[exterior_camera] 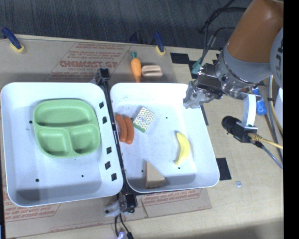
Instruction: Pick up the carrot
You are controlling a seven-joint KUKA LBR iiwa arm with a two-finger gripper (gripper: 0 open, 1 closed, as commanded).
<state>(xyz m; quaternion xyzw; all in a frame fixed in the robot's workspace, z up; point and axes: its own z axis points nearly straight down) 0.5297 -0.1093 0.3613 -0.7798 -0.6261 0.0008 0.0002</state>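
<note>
The carrot (pixel 135 67) is small and orange with a green top. It lies on the cardboard just behind the right bin (pixel 162 89), outside it. My gripper (pixel 191 99) hangs over the right bin's far right corner, well to the right of the carrot. Nothing shows between its fingers.
Beside the carrot lies a small tan bun-like toy (pixel 151 71). In the right bin are two sausages (pixel 124 128), a patterned packet (pixel 144 119), a banana (pixel 182 147) and a brown wedge (pixel 152 176). The left bin (pixel 15 148) holds a green divided tray (pixel 66 127). A black clip (pixel 103 74) sits between the bins.
</note>
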